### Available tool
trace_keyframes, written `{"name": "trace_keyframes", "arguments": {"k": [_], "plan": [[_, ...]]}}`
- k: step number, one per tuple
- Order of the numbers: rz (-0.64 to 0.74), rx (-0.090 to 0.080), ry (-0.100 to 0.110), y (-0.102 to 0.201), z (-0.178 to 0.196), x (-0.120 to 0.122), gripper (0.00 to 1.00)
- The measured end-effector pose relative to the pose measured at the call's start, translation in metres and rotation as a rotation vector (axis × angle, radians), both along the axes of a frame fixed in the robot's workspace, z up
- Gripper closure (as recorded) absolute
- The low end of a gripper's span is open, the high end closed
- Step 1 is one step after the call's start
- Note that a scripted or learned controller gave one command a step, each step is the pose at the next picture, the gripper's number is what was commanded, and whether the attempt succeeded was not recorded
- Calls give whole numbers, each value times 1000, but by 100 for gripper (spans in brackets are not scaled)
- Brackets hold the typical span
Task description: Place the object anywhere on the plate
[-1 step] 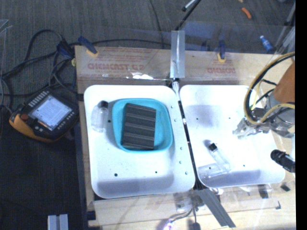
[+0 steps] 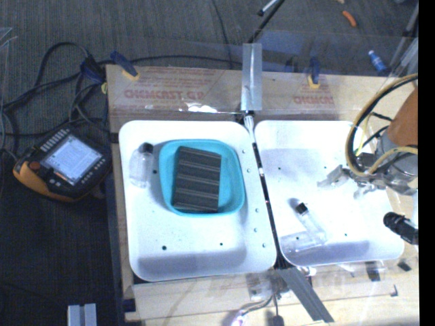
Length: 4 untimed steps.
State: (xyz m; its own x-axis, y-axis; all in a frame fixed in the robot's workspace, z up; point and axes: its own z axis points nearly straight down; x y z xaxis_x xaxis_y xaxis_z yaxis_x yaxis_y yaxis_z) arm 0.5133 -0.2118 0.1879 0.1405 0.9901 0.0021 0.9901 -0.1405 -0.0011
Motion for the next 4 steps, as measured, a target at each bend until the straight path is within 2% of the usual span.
{"name": "trace_keyframes", "arguments": {"k": [1, 2, 3, 4], "plan": [[-40, -6, 0, -7, 175, -14, 0], [-263, -5, 3, 10, 93, -30, 0], [-346, -4, 4, -4, 74, -30, 0], [-346, -4, 4, -4, 74, -30, 0]]}}
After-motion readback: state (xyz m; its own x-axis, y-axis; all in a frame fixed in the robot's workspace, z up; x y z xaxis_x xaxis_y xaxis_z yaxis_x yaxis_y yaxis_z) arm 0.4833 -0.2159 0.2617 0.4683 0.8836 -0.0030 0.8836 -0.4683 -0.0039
